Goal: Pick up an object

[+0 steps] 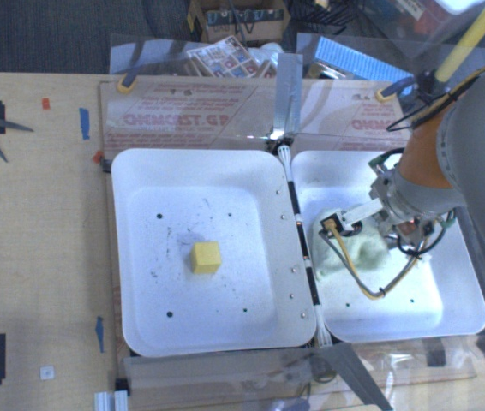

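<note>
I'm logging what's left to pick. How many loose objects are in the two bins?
2. A yellow block lies near the middle of the left bin. A pale greenish object lies in the right bin, partly under the arm; more may be hidden there.

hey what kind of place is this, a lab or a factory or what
Most likely a robotics lab workbench: a grey robot arm reaches over two white bins, one holding only a yellow block, with cardboard boxes cluttered behind.

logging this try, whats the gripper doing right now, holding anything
gripper: low in the right bin, over a pale greenish object; open or closed cannot be told, no hold visible.
</note>
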Tool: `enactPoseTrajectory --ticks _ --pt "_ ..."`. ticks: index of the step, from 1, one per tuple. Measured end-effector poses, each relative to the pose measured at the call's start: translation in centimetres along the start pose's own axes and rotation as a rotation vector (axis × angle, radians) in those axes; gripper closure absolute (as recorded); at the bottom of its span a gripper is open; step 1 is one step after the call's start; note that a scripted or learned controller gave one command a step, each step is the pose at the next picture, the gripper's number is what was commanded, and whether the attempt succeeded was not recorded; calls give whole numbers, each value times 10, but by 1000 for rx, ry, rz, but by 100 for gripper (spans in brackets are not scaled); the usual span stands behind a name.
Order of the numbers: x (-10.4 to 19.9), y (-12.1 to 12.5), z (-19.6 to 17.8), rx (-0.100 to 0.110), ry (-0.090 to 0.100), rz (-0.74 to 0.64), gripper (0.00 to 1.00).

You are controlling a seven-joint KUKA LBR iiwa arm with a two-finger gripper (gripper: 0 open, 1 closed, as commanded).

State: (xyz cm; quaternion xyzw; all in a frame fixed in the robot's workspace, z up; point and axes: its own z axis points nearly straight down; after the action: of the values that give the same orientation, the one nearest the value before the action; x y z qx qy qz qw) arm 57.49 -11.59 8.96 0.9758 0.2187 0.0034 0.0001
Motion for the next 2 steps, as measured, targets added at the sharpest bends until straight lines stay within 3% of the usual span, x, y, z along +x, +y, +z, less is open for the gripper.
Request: enactPoseTrajectory --ticks 1,2 --pt "-85 -44 -3 5 -9 152 100" --pt "-86 -44 -12 5 -9 155 100"
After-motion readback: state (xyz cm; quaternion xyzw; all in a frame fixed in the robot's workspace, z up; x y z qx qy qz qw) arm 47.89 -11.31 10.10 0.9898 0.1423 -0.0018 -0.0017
